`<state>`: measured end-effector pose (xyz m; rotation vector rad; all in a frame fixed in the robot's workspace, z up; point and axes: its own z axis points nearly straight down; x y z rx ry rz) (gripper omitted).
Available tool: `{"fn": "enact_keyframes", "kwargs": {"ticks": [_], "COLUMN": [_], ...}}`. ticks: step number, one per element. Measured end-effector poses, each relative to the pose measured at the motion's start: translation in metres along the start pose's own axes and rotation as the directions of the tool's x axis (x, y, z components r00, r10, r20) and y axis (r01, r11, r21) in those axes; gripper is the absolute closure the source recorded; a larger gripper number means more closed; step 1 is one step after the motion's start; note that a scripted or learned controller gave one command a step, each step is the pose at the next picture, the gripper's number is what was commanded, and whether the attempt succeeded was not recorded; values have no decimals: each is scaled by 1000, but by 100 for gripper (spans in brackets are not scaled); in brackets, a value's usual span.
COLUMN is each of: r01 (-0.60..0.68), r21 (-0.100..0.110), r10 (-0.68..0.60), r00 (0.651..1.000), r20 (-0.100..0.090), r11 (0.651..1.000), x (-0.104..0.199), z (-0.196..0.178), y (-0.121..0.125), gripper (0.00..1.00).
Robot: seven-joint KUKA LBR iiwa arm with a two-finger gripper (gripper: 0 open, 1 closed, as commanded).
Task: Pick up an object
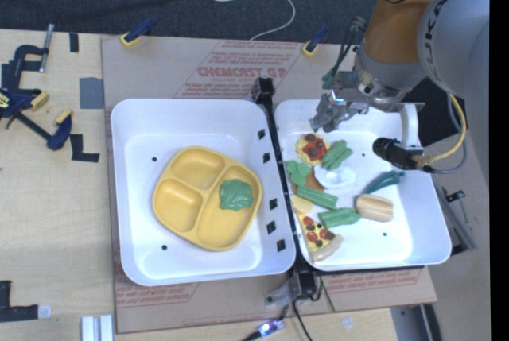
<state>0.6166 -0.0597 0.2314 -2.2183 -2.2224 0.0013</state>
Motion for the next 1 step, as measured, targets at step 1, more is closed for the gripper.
{"fn": "enact_keyframes", "kwargs": {"ticks": [1], "r01": [0], "r21": [1], "r10": [0], "r00": [1000], "r20": [0], "r11": [1000], "x": [1], "z": [-2], "y": [-9], "gripper": [100]}}
